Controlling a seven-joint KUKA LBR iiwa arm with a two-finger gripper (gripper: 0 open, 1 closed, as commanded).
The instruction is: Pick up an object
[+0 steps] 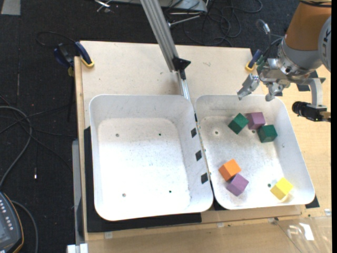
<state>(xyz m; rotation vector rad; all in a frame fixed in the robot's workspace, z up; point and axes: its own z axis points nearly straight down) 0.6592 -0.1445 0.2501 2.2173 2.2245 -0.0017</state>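
Note:
Several small blocks lie in the right bin [295, 146]. A green block [238, 123], a purple block [256, 120] and a second green block [267, 133] cluster near the bin's far side. Nearer the front lie an orange block [229, 169] touching a purple block [237, 184], and a yellow block [282, 188] in the front right corner. My gripper [259, 89] hangs above the far edge of the right bin, open, with nothing between its fingers. It is up and slightly right of the green and purple cluster.
The left bin [105, 141] sits beside the right one, sharing a middle rim. A slanted metal pole [160, 28] runs from the top down to the bins' far junction. Blue and yellow clamps [79, 54] grip the bench's far left corner.

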